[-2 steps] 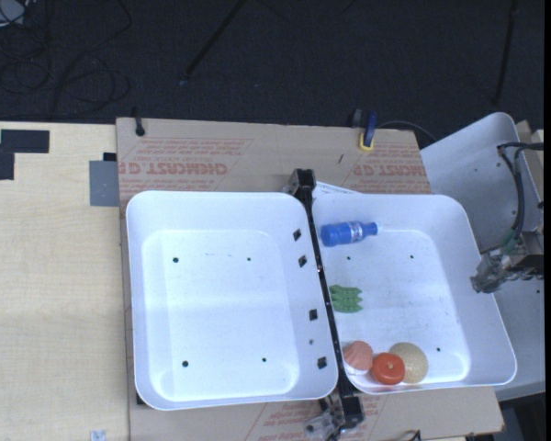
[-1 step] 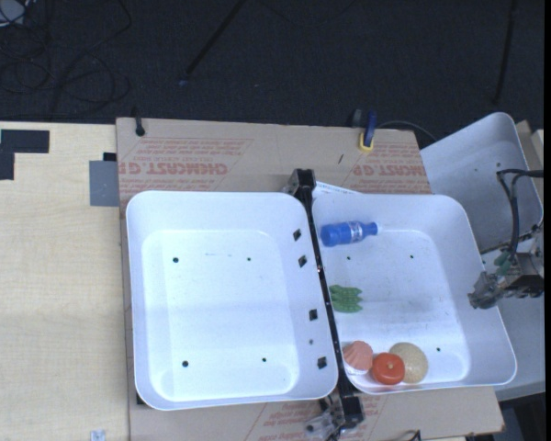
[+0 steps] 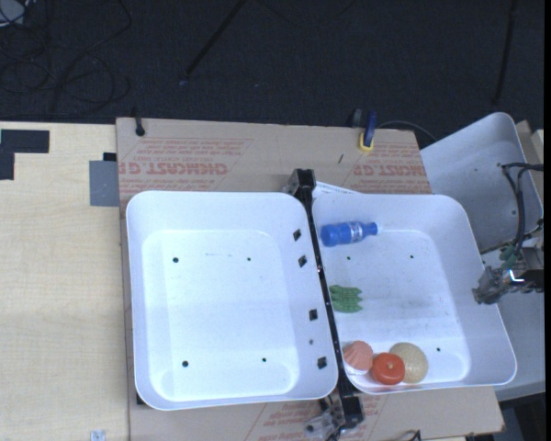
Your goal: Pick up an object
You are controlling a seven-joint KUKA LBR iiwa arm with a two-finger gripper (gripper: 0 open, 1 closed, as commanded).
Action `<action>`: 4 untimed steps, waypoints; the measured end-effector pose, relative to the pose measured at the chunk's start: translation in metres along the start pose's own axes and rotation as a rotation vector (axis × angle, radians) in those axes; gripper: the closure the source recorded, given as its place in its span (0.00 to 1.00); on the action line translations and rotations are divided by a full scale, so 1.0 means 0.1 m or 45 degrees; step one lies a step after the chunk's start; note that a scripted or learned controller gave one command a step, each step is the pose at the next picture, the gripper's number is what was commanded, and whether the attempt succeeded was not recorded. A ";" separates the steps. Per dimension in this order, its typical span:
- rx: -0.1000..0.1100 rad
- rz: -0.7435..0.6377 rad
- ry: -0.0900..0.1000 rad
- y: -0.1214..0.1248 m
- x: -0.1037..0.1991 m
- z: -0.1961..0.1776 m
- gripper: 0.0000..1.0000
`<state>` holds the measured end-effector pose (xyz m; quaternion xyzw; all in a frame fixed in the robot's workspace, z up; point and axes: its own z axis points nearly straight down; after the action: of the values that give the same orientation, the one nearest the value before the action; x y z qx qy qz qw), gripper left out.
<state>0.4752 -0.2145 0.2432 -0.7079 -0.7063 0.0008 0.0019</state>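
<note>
Gripper (image 3: 493, 289) at the right rim of the right bin, nothing seen between its fingers.

The small dark gripper sits at the far right, just over the outer rim of the shallow white right-hand bin (image 3: 459, 219); it is too small and blurred to tell whether it is open or closed, and no object shows in it or touching it. Inside that bin, well apart from the gripper, a blue plastic bottle with a white cap (image 3: 348, 232) lies on its side near the far-left corner, and a small green leafy piece (image 3: 345, 299) lies by the left wall. In the near corner sit a pale tan round object (image 3: 410, 361), a red round object (image 3: 387, 368) touching it, and a pinkish-orange round object (image 3: 357, 355) just beside. The matching white left-hand bin (image 3: 147, 246) adjoins it along a black divider (image 3: 318, 283), both on a brown cardboard sheet (image 3: 248, 159).
</note>
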 end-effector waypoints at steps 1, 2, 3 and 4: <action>0.002 0.002 0.001 0.00 -0.01 -0.09 1.00; 0.004 0.002 0.002 0.00 -0.01 -0.19 1.00; 0.006 0.000 0.003 0.00 -0.02 -0.28 1.00; 0.008 -0.004 0.004 0.00 -0.02 -0.37 1.00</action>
<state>0.4752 -0.2166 0.2803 -0.7068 -0.7074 0.0018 0.0052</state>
